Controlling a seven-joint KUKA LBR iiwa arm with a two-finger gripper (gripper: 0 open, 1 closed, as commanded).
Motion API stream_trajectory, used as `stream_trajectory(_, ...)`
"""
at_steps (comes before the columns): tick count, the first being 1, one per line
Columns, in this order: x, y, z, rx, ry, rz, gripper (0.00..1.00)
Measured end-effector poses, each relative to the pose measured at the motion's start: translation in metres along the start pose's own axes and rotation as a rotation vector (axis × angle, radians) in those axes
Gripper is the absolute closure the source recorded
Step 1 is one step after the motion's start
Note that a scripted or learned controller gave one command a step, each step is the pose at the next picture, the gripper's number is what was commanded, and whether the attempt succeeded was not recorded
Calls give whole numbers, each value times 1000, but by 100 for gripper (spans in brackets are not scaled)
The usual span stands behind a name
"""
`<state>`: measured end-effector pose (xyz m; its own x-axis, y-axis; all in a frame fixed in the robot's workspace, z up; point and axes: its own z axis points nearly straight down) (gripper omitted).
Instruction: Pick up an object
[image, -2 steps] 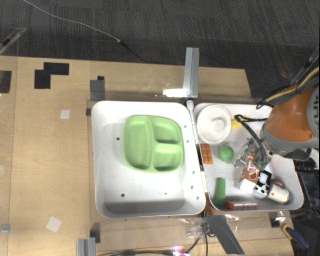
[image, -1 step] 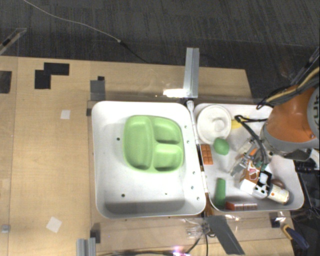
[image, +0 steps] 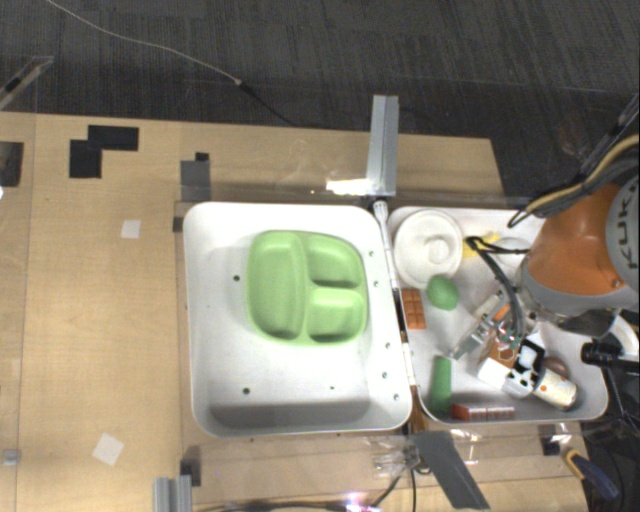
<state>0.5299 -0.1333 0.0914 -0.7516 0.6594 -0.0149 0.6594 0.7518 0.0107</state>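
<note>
arm (image: 590, 250) reaches into the right bin (image: 600, 405) | gripper (image: 487, 335) low among the objects, I cannot tell its state | green round object (image: 442, 293) just beside white bowl (image: 428, 246) | green divided tray (image: 305, 286) in the left bin (image: 215, 330)

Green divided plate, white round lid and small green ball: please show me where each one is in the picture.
green divided plate (image: 304, 286), camera view, on the ridge between its compartments.
white round lid (image: 428, 246), camera view, on its raised middle.
small green ball (image: 442, 293), camera view, on its top surface.
</note>
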Motion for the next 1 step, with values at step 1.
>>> stream_trajectory(1, 21, -18, -1, -3, -6, 87, 0)
